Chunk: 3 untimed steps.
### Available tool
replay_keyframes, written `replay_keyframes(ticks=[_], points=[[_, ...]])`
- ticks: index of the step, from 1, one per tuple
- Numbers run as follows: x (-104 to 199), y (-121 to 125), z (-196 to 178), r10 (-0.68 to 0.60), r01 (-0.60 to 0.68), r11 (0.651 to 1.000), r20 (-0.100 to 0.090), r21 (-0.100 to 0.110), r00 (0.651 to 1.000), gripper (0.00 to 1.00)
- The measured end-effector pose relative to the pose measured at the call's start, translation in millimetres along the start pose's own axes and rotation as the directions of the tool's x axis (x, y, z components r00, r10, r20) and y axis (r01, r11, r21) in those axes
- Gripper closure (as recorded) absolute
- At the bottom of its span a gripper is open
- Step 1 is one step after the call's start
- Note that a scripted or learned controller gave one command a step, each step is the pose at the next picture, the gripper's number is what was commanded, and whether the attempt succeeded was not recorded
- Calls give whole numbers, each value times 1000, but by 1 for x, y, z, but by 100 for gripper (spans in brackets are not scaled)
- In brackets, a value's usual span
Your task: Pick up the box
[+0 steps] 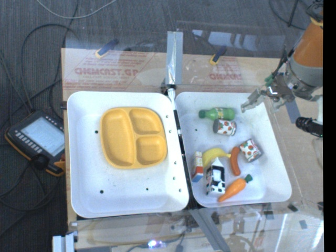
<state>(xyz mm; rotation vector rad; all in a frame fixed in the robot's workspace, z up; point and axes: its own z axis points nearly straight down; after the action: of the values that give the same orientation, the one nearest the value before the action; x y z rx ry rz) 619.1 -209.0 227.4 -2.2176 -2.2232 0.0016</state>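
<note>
In the right bin (277,156) a slim white box with orange and blue print (198,165) stands near the left wall. Beside it is a black-and-white cow-print carton (215,177). A small red-and-white strawberry-print box (250,150) lies further right. My gripper (269,108) hangs above the bin's far right corner. It is open, its two fingers spread wide with nothing between them. It is well apart from all three boxes.
The right bin also holds a green bottle (217,113), a strawberry-print can (225,127), a banana (216,154), a red sausage (235,161) and a carrot (233,188). A yellow divided plate (133,137) lies in the left bin (84,182).
</note>
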Motion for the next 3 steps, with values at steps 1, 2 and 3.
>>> replay_keyframes(ticks=[1, 2, 3], points=[[79, -3, 131, -57, 57, 998, 5, -4, 998, 0], [65, 0, 90, 39, -39, 999, 2, 0, 999, 0], [79, -20, 138, 121, -121, 993, 5, -10, 993, 0]])
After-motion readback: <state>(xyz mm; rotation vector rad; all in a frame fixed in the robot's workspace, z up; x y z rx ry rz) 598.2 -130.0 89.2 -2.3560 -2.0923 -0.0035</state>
